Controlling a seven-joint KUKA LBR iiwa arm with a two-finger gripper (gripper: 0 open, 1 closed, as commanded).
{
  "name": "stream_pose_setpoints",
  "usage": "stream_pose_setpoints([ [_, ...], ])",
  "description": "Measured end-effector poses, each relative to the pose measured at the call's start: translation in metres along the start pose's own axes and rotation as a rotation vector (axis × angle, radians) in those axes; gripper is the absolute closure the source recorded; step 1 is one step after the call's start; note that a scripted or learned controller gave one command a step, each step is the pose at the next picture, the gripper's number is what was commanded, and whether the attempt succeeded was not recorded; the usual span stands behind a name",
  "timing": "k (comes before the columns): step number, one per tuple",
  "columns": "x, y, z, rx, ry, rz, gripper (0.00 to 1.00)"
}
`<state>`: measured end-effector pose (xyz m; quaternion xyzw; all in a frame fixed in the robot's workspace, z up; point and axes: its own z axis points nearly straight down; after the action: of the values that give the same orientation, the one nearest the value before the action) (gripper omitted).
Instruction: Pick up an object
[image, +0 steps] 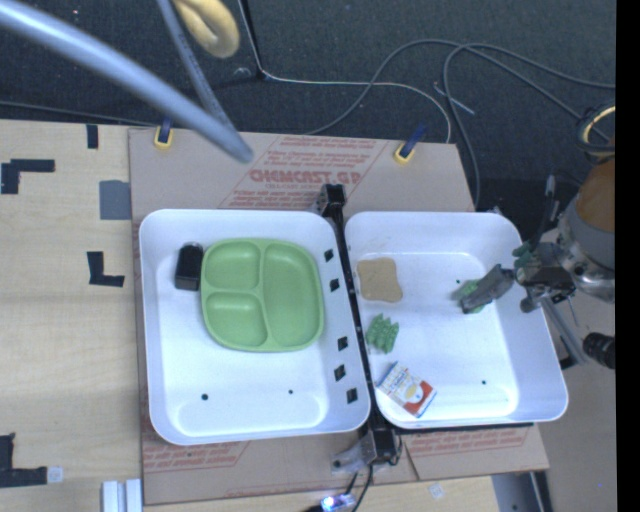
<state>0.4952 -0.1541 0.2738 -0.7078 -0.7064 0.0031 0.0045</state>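
The right bin (520, 385) holds a tan flat piece (380, 280), a small green leafy object (382, 331) and a white, red and orange packet (407, 391). My gripper (478, 293) reaches in from the right and hovers over the right bin's right part, dark and greenish at its tip. It stands well to the right of the tan piece and apart from all three objects. In the left bin (165, 390) lie a green divided plate (263, 294) and a small black block (188, 266) at the plate's left edge.
A black divider strip (345, 310) runs between the two bins. Both bins rest on a cardboard sheet (300, 170). Cables (440, 70) trail across the dark surface behind. A grey bar (120, 75) crosses the upper left.
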Motion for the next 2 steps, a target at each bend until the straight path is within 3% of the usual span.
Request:
stream_pose_setpoints([
  [1,0.000,0.002,-0.005,-0.009,-0.002,-0.003,0.00],
  [2,-0.001,0.009,0.042,-0.005,-0.002,-0.002,0.00],
])
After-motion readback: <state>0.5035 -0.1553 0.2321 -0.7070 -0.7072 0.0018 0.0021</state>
